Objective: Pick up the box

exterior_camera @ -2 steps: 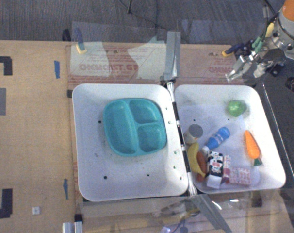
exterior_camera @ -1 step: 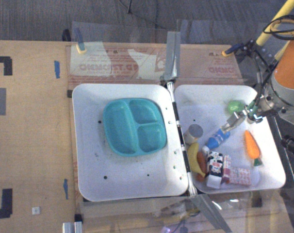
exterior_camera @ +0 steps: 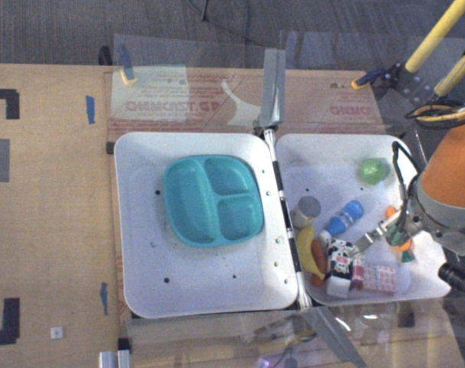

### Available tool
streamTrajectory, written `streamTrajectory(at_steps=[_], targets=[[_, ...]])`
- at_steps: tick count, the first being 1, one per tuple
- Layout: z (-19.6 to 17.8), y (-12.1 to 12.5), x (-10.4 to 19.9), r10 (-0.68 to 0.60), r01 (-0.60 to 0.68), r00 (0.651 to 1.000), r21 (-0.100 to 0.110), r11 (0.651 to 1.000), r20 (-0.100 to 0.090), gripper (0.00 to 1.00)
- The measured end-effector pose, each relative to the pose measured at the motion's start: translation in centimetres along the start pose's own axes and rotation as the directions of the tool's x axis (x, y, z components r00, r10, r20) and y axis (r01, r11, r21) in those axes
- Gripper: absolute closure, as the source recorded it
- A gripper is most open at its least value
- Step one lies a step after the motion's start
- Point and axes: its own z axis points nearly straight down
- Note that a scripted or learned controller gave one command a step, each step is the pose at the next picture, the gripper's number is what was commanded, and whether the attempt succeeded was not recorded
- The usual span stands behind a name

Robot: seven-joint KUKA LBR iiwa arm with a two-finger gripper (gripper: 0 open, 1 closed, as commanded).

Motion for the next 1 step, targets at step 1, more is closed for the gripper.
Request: streamTrajectory(at_steps=[1], targets=[[6.95, 12.81, -5.32, 0.114, -0.114, 0.993, -0.006, 0.993, 0.005, 0.00]])
